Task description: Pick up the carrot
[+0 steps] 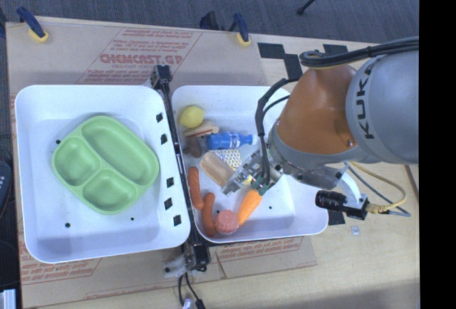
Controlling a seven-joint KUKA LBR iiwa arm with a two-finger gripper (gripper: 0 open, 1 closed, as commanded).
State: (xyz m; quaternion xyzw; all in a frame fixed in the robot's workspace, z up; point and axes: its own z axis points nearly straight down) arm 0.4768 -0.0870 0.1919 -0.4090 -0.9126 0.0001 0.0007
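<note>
Carrot [249, 206] in right bin [308, 223], near front wall, beside sausages [202, 202]. Gripper [258, 182] at carrot's top end, seemingly pinching it; hold unclear. Risk: shallow end-grip slipping on lift.

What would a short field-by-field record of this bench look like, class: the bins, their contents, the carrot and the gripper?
left bin: holds a green divided plate
right bin: holds a cluster of toy foods
carrot: near the right bin's front edge, tilted, leafy end up toward the gripper
gripper: low over the right bin, at the carrot's top end; grasp cannot be confirmed
other items: yellow lemon, blue bottle, two sausages
arm: reaches in from the right
</note>
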